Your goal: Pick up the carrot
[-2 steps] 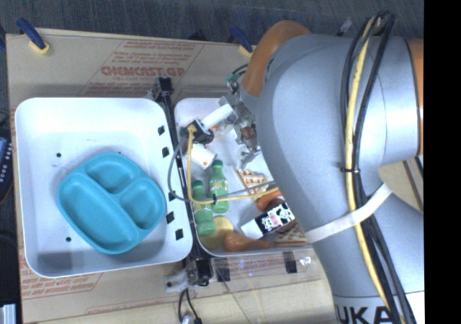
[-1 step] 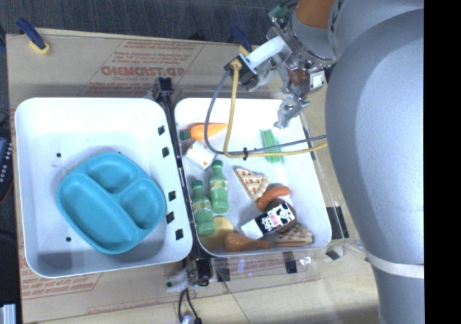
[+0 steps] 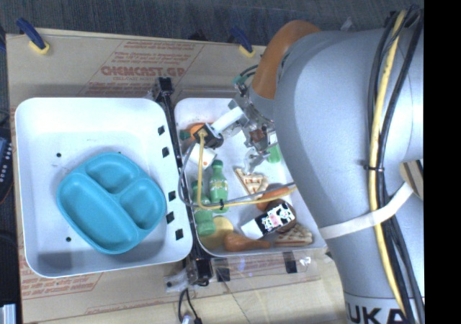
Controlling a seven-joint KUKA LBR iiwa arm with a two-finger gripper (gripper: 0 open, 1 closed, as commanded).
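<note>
Far left on the bench (image 3: 94, 63), over a brown sheet printed with red lettering: a shallow white left bin (image 3: 29, 171), with a teal divided plate (image 3: 108, 204) lying flat on its floor, nearer the front wall than the back. Blue clamps (image 3: 32, 34) at the bench's back edge. Next, touching along the shared middle wall, the right bin (image 3: 189, 110), crowded with toy food. Close to that middle wall: a small orange and dark piece (image 3: 194, 130) toward the back, then a green bottle (image 3: 217, 182) about midway, with a yellowish lump (image 3: 224, 225) toward the front. Further right, a pale waffle piece (image 3: 251, 183) in the bin's centre and a brown bread-like piece (image 3: 245, 242) against the front wall. Just beyond, the carrot (image 3: 277, 191), slim and orange, lying on the bin floor right of centre, tip pointing toward the right wall, just beside the waffle piece, nothing gripping it. In front of it, a black-and-white patterned box (image 3: 276, 217). Behind the carrot, toward the back right corner, the gripper (image 3: 257, 144), hanging apart from the carrot; grasping or released cannot be told. At the right, the bulky grey arm (image 3: 338, 142) with its orange band (image 3: 270, 63), covering the bin's right wall.
</note>
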